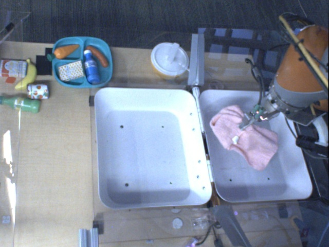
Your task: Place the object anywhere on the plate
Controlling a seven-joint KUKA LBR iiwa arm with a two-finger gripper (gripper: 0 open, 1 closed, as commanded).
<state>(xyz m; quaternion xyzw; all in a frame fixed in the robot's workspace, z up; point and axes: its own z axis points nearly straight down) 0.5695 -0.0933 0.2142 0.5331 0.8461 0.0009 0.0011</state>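
Note:
A crumpled pink cloth lies in the right white bin, towards its middle. My gripper reaches in from the right and sits low over the cloth's upper right part, touching or nearly touching it. A small white tag shows on the cloth just below the gripper. The blue divided plate stands on the bench at the far left, outside the bins, and holds a toy carrot, a sausage, a blue bottle and a patterned piece.
The left white bin lies between the plate and the cloth. A round white-lidded container stands behind it. A banana, a small can, a green bottle and a box sit at the bench's left edge.

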